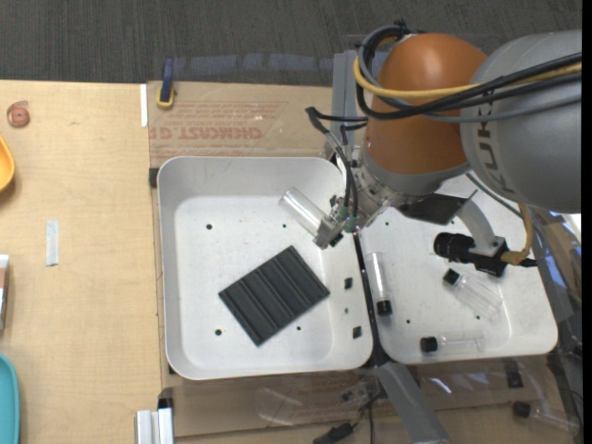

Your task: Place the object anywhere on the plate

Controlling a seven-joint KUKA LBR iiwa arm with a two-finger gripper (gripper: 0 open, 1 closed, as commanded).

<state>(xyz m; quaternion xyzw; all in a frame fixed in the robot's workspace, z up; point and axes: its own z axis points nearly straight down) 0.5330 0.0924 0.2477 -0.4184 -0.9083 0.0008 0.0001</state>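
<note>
Orange-banded arm point(421, 109) poises its gripper point(339, 222) over the left bin's point(166, 276) right wall, whether spread or closed I cannot tell, with the clear tube point(300, 206) just to its left, long axis running far-left to near-right, and the ribbed plate point(275, 294) nearer and leftward.

On the wooden bench point(74, 192) we see a brown cardboard sheet point(245, 118) lying behind the two white bins, with a blue-and-yellow clamp point(166, 86) at its left corner. Far left, an orange object point(5, 169) and a teal object point(7, 400) are cut off by the edge. A small grey strip point(52, 243) lies between them.
</note>
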